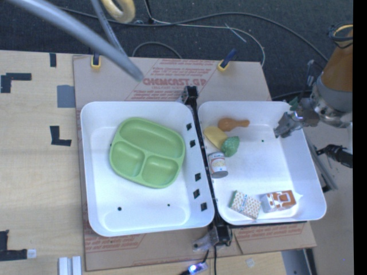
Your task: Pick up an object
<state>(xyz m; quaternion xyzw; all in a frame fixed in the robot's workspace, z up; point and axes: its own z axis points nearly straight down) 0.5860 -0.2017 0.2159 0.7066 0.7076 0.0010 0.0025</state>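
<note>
While over the right bin's [298, 171] far edge, gripper [285, 126] holds nothing.
Fingers: can't tell open/shut; green plate [148, 152] in left bin [94, 171].

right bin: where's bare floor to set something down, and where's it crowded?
Free: the middle of the right bin, bordered by the small can on its left, the two packets below and the gripper at the upper right. Crowded: the divider side, where the yellow piece, green piece, wooden spoon and can cluster.
</note>
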